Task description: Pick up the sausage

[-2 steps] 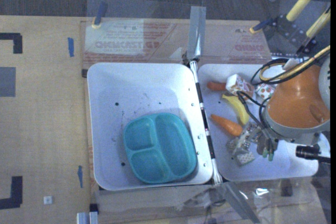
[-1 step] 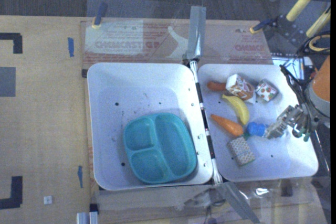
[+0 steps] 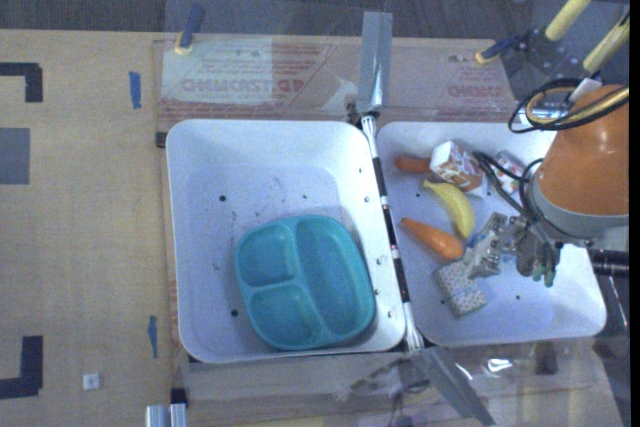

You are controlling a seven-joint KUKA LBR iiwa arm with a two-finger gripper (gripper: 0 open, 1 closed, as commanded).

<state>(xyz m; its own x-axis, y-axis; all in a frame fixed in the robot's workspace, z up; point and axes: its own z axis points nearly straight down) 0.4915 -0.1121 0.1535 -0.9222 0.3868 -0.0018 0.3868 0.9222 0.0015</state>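
The sausage (image 3: 411,164) lies near the top left of the right bin (image 3: 575,320), beside a banana (image 3: 453,206) and above a carrot (image 3: 433,237). The gripper (image 3: 505,252) hangs lower right of them, and I cannot tell how it stands.

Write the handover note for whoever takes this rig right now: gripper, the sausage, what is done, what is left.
Gripper: low over the right bin, between the toys and the bin's right side; nothing shows between its fingers, and whether they are open or shut cannot be told.
Sausage: the reddish piece at the right bin's far left, lying flat beside the banana and apart from the gripper.
Also there: carrot, small carton, patterned block.
Left bin: teal divided tray.
Done: nothing lifted.
Left: reach the sausage, grasp, lift.
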